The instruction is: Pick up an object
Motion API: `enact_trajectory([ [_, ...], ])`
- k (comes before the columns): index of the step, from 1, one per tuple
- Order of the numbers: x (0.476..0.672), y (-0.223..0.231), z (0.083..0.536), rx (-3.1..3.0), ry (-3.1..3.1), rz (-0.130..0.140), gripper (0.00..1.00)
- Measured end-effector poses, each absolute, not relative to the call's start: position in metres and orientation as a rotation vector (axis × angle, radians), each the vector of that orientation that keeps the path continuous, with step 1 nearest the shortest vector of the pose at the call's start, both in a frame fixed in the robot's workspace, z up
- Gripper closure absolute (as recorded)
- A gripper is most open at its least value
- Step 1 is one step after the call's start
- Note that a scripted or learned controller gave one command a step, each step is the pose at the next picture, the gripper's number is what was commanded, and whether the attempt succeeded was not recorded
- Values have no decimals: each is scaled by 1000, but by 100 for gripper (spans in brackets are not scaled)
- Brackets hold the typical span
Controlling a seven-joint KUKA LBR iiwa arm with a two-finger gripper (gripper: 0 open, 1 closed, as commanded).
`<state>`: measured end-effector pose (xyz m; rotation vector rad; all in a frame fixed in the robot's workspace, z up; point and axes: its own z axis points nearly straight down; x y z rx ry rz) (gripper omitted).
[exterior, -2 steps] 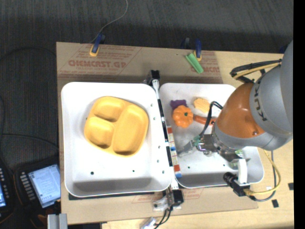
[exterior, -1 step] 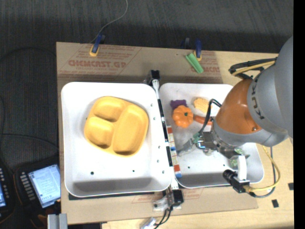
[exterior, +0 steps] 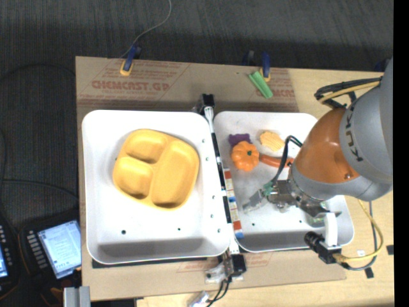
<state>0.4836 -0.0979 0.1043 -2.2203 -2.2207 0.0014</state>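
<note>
Nearest the lens, at the lower edge, a small black connector with loose wires [exterior: 225,275] sits just below the seam between the two bins. To its left, off the bench, a dark tablet with a lit screen [exterior: 56,247] lies on the floor.

Landmark: the shallow white right-hand bin [exterior: 281,238]. All positions below refer to it.

Left of it, touching along the seam, lies the shallow white left-hand bin [exterior: 102,235]. It holds a yellow plastic three-compartment tray [exterior: 156,167], resting tilted near the bin's middle.

Over the landmark bin's right half hangs the grey arm with its orange band [exterior: 323,158]. The metal two-finger gripper [exterior: 268,194] is low inside the bin, pointing left, near the bin's centre. Its finger spacing cannot be determined from this view, and no object is visible between the fingers.

In the bin's far-left part sits a small orange plastic pumpkin [exterior: 245,156], apart from the gripper. Just beyond it lies a small purple toy piece [exterior: 238,139]. Right of the pumpkin is a pale yellow-orange ridged toy [exterior: 271,140], near the arm's orange band. A thin orange strip [exterior: 273,161] runs from the pumpkin toward the arm.

Beyond the bin, on the brown cardboard sheet [exterior: 185,82], lies a green clip [exterior: 261,84]; further left is a blue-and-yellow clamp [exterior: 130,60].
</note>
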Motion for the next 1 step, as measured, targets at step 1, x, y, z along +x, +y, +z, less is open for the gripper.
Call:
enact_trajectory([
  [1,484,-97,88,-2224,-2221,0,0],
])
